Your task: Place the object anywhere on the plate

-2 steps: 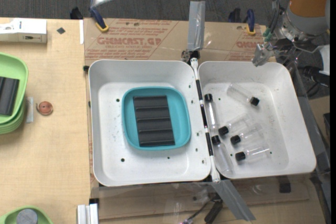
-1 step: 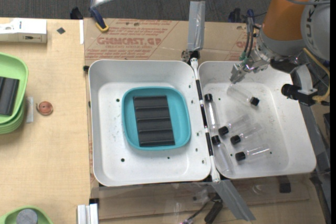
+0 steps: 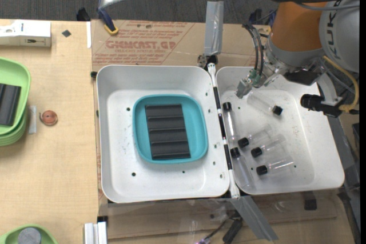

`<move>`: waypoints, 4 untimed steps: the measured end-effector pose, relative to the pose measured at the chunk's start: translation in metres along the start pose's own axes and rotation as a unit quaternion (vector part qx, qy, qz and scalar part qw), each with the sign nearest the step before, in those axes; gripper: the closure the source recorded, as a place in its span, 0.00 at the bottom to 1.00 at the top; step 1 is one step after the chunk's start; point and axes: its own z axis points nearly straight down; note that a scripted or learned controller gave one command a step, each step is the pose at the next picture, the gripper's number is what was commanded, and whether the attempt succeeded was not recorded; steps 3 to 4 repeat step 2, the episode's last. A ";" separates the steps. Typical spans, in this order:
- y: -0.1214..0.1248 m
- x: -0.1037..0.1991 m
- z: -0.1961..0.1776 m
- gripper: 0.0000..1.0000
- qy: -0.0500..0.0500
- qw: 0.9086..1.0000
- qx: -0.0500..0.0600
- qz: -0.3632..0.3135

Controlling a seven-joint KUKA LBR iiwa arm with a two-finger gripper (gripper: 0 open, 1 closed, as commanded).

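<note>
A teal square plate [image 3: 139, 123] lies in the middle of the left white bin [image 3: 114, 174]. A black ridged block [image 3: 167, 131] rests on the plate. Several clear vials with black caps lie in the right bin [image 3: 320, 171]: one [image 3: 269, 106] near the top, one [image 3: 252, 140] in the middle, one [image 3: 273, 167] lower down, and a long one [image 3: 227, 120] along the left wall. My gripper [image 3: 246, 87] hangs over the right bin's upper left part, just above and to the left of the top vial. I see nothing held in it.
A green tray [image 3: 14, 101] with a dark item sits at the far left, with a small round brown piece [image 3: 49, 118] beside it. A white box [image 3: 26, 33] lies at the back left. Cardboard [image 3: 148, 43] lies behind the bins. The arm's orange band [image 3: 306, 8] looms over the right bin.
</note>
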 end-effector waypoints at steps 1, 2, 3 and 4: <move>0.001 0.070 0.018 1.00 0.000 0.991 0.000 -0.136; 0.001 0.070 0.018 0.00 0.000 0.991 0.000 -0.135; 0.001 0.070 0.018 0.00 0.000 0.991 0.000 -0.135; 0.001 0.070 0.018 0.00 0.000 0.991 0.000 -0.135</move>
